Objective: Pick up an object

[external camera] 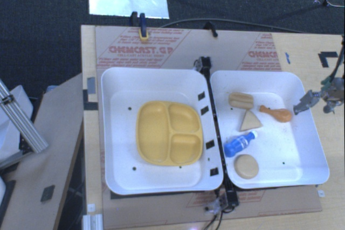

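Left bin (116,116) holds a yellow plate (170,133), right bin (302,132) a bottle (237,144); end effector (305,102) grip unclear.

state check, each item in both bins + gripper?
Yellow tray: flat in left bin, nothing on it.
Bottle: on its side, capped.
Drumstick: lying flat.
Wedge: lying flat.
Round piece: flat.
Bun: lying flat.
Gripper: over right bin edge, holding nothing.

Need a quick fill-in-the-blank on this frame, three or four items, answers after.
1. The yellow divided plate lies in the ____ bin.
2. The plate has ____ compartments.
3. The small bottle has a ____ body.
4. The gripper is at the right bin's ____ edge.

Answers: left; three; blue; right
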`<state>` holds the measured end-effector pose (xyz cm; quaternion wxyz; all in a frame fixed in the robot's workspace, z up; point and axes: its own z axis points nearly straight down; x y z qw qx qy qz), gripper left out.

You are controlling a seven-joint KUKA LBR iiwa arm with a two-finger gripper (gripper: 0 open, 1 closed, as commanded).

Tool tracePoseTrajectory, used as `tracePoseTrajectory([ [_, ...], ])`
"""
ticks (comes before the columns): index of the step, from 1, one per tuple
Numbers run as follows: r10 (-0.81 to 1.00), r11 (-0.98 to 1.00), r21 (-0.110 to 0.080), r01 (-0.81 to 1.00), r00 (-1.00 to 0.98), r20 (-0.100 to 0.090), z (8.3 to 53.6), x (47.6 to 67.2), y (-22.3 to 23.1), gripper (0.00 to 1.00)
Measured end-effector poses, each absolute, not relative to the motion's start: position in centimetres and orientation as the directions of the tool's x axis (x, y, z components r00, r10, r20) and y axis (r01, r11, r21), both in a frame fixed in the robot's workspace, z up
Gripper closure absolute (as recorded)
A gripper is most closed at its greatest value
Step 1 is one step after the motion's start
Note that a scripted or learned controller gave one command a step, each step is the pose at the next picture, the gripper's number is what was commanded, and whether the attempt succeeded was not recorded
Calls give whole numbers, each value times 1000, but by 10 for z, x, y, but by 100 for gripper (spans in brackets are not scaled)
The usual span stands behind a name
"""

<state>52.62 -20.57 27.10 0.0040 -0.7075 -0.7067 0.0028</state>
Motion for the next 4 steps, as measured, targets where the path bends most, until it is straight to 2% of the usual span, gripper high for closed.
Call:
tracePoseTrajectory([
  [1, 1000, 3, 2, 1000, -3, -1, 278, 528, -205, 0],
  [3, 1000, 2, 2, 1000, -2, -1, 178, 537, -201, 0],
  [4, 1000, 1, 0, 1000, -1, 0, 120, 530, -202, 0],
])
